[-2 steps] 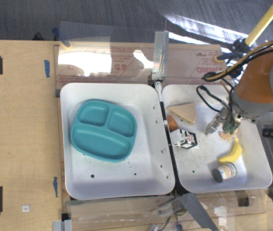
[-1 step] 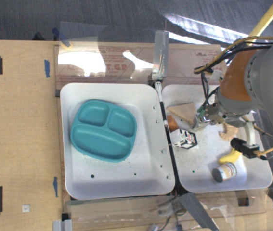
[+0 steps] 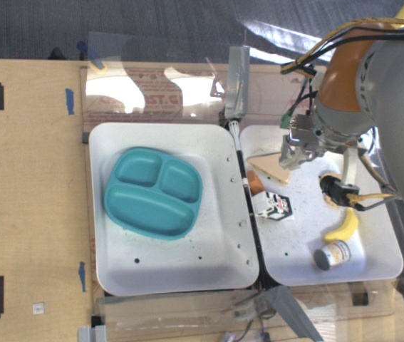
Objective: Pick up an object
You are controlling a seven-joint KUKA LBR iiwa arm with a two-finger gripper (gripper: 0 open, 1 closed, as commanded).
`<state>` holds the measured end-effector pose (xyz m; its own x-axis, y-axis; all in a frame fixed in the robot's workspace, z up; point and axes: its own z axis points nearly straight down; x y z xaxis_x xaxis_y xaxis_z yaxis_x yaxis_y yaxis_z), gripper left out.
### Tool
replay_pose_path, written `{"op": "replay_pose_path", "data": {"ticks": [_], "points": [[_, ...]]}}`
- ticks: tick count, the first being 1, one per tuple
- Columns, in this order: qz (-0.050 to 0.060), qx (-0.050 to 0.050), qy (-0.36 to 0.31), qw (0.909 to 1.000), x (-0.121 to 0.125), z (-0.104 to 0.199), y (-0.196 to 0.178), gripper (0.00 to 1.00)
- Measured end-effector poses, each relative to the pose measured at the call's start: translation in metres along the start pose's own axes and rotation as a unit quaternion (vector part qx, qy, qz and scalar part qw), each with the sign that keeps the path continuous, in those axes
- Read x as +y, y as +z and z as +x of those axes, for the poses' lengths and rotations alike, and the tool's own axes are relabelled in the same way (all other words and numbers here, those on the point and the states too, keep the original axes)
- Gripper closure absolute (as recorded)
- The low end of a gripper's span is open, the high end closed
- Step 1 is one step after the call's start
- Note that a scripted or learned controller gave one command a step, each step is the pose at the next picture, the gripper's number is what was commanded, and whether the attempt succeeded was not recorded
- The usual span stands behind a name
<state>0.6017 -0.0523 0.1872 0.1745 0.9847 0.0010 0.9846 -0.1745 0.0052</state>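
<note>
Bench [image 3: 23,191] (tan) bears two white bins [image 3: 216,258]; tool [image 3: 296,154] state perhaps hidden, cannot tell

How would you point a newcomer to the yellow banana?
Start at the right white bin, under the grey arm. Near its front right part lies the curved yellow plastic banana, just above a small grey-capped jar. Nothing else there is yellow and crescent-shaped.
</note>
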Motion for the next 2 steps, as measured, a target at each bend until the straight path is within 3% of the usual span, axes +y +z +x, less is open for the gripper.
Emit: {"op": "replay_pose_path", "data": {"ticks": [1, 2], "points": [[0.003, 0.000, -0.229, 0.9735, -0.058, -0.025, 0.002, 1.00], [0.004, 0.000, -0.051, 0.9987, -0.115, -0.018, 0.003, 1.00]]}}
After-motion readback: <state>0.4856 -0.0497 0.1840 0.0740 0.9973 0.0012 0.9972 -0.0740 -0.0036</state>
